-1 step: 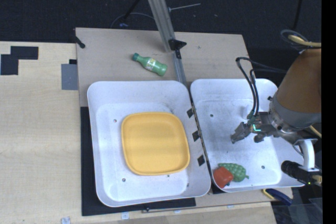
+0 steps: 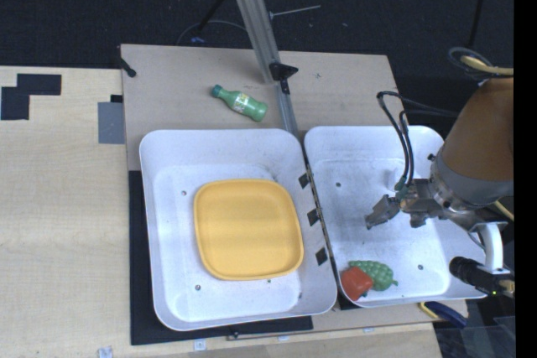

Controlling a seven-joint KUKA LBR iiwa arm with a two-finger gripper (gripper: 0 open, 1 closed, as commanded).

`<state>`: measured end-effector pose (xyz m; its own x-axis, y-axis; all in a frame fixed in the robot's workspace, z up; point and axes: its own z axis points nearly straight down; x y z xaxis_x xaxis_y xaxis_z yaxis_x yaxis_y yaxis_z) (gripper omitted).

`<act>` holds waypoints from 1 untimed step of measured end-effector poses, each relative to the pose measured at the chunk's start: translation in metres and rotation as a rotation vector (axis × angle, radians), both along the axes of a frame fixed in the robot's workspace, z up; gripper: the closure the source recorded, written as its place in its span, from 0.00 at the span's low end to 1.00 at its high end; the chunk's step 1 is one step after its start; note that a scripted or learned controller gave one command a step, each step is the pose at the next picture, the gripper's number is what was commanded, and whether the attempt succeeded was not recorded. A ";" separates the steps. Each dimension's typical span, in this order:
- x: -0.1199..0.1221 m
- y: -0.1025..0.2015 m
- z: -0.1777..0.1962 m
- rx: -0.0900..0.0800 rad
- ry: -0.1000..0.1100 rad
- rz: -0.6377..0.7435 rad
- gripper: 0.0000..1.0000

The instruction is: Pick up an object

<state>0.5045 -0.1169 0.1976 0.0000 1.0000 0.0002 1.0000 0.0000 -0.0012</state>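
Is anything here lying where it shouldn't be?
Yes: a small green bottle lies on its side on the bench, behind the left bin and outside both bins. The yellow plate sits flat in that bin; a red and green toy lies in the right bin.

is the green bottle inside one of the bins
No, the green bottle lies on its side on the bench, behind the left bin that holds the yellow plate.

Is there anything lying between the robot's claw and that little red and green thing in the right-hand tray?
Nothing visible does. The gripper hangs over the right bin, and the red and green object lies near that bin's front edge, below the gripper in the camera view. Between them shows just bare white bin floor.
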 end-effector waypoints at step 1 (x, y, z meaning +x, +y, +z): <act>0.004 -0.001 -0.044 0.000 0.003 0.000 0.00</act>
